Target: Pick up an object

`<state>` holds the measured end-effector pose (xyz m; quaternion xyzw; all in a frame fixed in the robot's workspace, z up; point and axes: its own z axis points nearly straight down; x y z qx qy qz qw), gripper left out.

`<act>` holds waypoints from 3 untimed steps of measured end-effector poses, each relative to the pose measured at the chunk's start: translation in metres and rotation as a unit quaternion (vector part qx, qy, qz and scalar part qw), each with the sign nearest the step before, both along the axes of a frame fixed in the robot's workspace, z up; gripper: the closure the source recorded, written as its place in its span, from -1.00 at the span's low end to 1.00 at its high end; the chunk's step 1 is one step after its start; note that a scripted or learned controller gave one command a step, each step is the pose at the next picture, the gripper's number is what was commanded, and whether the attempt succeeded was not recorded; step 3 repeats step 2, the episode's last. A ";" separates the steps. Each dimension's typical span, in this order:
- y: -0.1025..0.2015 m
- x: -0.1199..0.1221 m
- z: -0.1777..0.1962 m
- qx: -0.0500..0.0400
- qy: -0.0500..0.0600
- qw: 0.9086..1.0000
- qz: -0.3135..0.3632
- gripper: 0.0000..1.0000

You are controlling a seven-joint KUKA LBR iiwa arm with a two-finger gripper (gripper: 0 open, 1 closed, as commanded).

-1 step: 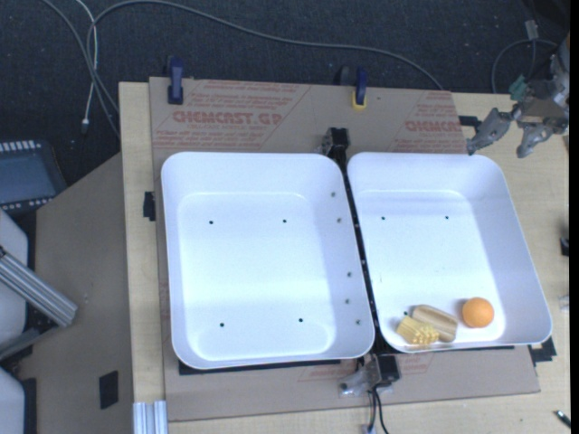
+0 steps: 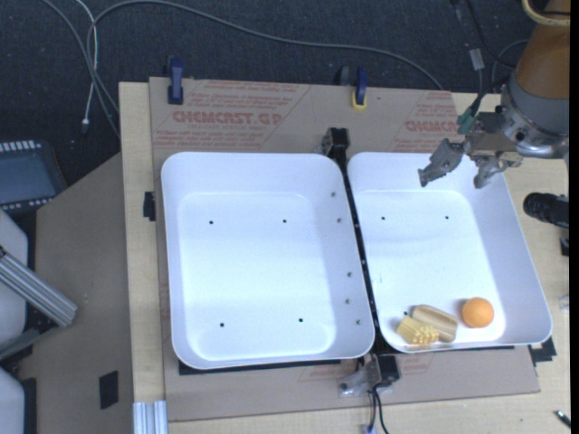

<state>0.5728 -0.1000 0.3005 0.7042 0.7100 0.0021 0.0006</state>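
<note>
In the right bin [image 2: 425, 242], near its front edge, lie three small items: an orange ball [image 2: 477, 312], a tan bread-like roll [image 2: 436, 317] and a yellow corn piece [image 2: 417, 333] touching the roll. My gripper [image 2: 464, 169] hangs over the bin's far right corner, well above and behind these items. Its two fingers are spread apart with nothing between them.
The left bin [image 2: 262, 260] sits beside the right one, a black divider strip [image 2: 353, 242] between them. Clamps [image 2: 175, 78] hold the cardboard backing at the far edge. Cables run across the dark floor behind the bench.
</note>
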 end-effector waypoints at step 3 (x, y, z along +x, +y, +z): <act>0.156 -0.080 -0.098 -0.001 0.005 1.000 -0.001 -1.00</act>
